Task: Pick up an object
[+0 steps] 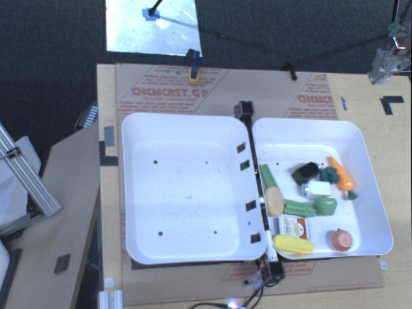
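The right bin [367, 166] holds several small items. Among them are an orange carrot [341, 172], a black block [305, 171], a white piece [318, 188], a green pepper [326, 205], a beige potato [275, 201], a yellow corn cob [293, 244], a red-and-white packet [291, 226] and a pink round piece [342, 239]. A grey metal part that looks like my gripper [388, 62] hangs at the upper right edge. It is beyond the bins' far side and well away from every item.
The left bin [187, 188] sits beside the right one, with a black-clipped divider [252, 179] between them. Both rest on a cardboard sheet [167, 92]. A shiny plate [151, 18] lies on the dark floor beyond. An aluminium rail [26, 179] stands at the left.
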Robot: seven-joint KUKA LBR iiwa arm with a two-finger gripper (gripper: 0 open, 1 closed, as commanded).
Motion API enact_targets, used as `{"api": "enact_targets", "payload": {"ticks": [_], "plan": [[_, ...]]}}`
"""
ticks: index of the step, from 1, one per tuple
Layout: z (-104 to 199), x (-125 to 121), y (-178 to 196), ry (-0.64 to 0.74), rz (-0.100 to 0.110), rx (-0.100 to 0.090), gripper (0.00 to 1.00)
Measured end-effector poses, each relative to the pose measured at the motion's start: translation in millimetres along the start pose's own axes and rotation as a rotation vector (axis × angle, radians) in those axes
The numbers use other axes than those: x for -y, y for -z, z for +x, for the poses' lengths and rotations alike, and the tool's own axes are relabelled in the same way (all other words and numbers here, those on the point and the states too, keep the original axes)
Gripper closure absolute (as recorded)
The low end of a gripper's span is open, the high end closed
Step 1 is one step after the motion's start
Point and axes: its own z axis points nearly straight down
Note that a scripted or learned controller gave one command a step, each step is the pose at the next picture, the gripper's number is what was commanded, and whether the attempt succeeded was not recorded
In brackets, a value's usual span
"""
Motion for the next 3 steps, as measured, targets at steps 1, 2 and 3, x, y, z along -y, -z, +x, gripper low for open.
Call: {"api": "enact_targets", "payload": {"ticks": [1,2,3], "plan": [[-3.2,-0.3,139.7,0.008,-0.019,0.004,1.00],[-20.5,-0.3,144.2,0.003,-0.006,0.001,1.00],[-18.7,-0.4,143.3,0.005,-0.004,0.000,1.00]]}}
